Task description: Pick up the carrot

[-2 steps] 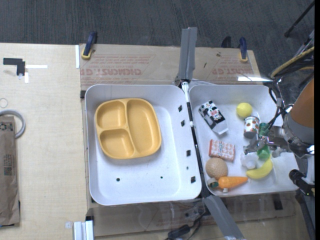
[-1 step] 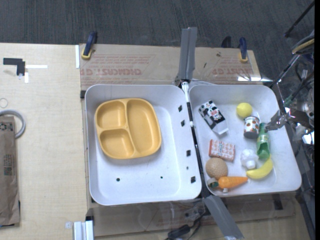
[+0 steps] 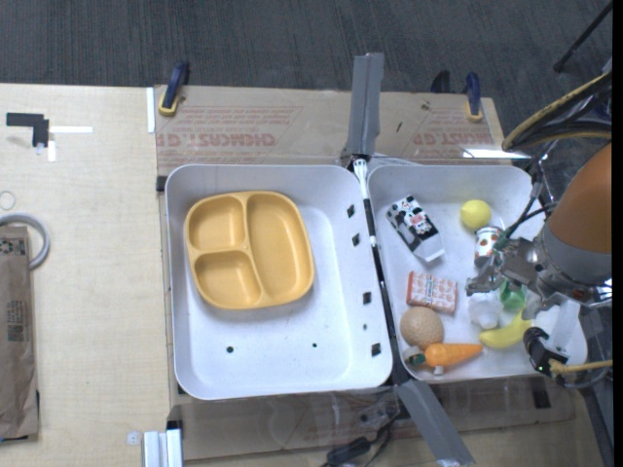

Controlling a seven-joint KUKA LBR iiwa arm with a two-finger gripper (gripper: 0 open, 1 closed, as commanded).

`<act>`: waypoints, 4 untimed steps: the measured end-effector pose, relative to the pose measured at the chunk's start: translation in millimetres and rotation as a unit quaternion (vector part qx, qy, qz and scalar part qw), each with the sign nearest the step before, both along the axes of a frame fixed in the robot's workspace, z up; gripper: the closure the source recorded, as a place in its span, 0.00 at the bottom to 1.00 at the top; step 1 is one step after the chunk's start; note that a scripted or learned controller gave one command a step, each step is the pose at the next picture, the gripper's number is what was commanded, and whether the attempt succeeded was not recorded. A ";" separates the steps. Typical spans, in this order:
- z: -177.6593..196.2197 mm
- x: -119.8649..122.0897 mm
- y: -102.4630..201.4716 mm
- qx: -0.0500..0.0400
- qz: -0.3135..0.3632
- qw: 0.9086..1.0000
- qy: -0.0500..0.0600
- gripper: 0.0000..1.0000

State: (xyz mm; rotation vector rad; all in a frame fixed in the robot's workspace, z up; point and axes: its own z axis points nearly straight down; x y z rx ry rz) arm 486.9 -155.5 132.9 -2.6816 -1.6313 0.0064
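Note:
The carrot (image 3: 454, 354) is orange with a green tip at its left end. It lies flat near the front edge of the right bin (image 3: 443, 185), between a tan round fruit (image 3: 421, 326) and a banana (image 3: 510, 335). My gripper (image 3: 493, 284) hangs over the right part of that bin, above and to the right of the carrot and apart from it. Its body hides what lies directly beneath it.
The right bin also holds a lemon (image 3: 476, 213), a black-and-white carton (image 3: 415, 227), a red snack packet (image 3: 431, 292), a small can (image 3: 487, 242) and a green item (image 3: 512, 297). A yellow divided plate (image 3: 249, 249) sits in the left bin (image 3: 292, 358).

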 end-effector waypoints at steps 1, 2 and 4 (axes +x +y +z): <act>8.3 -0.5 -1.1 0.000 -0.002 1.000 0.001 1.00; 65.3 -9.5 -6.4 0.000 0.211 0.978 -0.002 1.00; 41.7 -9.5 -14.2 0.001 0.364 0.931 -0.001 1.00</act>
